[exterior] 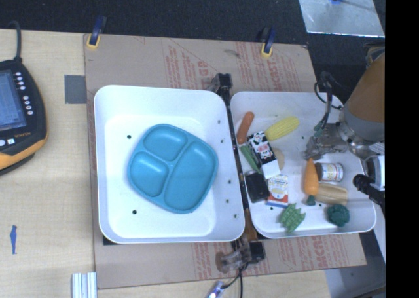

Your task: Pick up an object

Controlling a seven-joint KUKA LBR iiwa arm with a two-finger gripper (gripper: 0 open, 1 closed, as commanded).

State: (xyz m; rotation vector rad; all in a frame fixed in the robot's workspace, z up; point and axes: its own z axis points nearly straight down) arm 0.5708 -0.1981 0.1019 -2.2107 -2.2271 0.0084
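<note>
At the near edge of the right bin [366,228] sit 2 green pieces: a spiky green toy [291,217] and, toward the right corner, a dark green broccoli-like lump [338,214]. Just behind them lie a tan block [331,194], an orange carrot [310,178] standing roughly lengthwise, and a small can [330,172] touching the carrot's right side. To the left of these, a white and red carton [278,189] lies beside a flat black item [256,186] near the bin's left wall. Further back, a black and white cow-patterned piece [261,147] rests over a green strip [249,156], with a yellow corn cob [282,128] and a reddish sausage [245,126] behind them.

The gripper [321,145] hovers low over the right bin, just behind the carrot and can; its metal parts blur together there, so whether it is released or clenched cannot be told, and nothing can be made out in its grasp. The arm [366,103] enters from the right.

The left bin [105,159] holds 1 blue divided plate [173,167] with 3 compartments. On the bench's far left lies an orange-edged control pendant [18,116], and 2 blue-and-yellow clamps [96,31] pin the cardboard at the far edge.
</note>
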